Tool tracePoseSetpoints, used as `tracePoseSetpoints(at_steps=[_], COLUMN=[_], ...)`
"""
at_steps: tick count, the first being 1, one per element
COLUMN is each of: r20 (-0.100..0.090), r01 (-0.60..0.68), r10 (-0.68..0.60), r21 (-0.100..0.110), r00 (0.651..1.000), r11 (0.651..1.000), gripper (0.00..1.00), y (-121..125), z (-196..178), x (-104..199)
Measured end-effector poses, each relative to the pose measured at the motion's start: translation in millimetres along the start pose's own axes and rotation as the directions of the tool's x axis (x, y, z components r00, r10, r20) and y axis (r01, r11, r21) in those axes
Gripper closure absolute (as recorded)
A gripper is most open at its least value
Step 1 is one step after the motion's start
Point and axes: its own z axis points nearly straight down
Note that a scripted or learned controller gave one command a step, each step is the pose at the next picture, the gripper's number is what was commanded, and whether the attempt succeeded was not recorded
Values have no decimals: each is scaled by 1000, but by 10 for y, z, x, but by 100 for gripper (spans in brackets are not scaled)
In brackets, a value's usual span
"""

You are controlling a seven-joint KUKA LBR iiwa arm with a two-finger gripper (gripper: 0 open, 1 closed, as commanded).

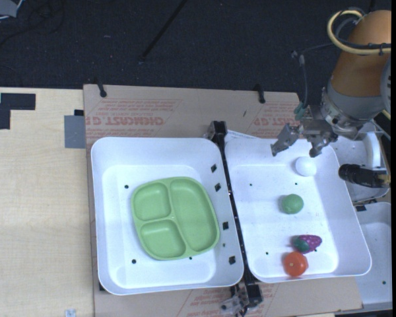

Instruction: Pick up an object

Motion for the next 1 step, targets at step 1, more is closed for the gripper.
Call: tracePoseSetpoints(at_steps=[1], r20=[1], r01=[2], r10=[-2], r21=[-12], r00=[1000], r11=[1000], gripper=[0], y=[18], z=[-74], x=[-1])
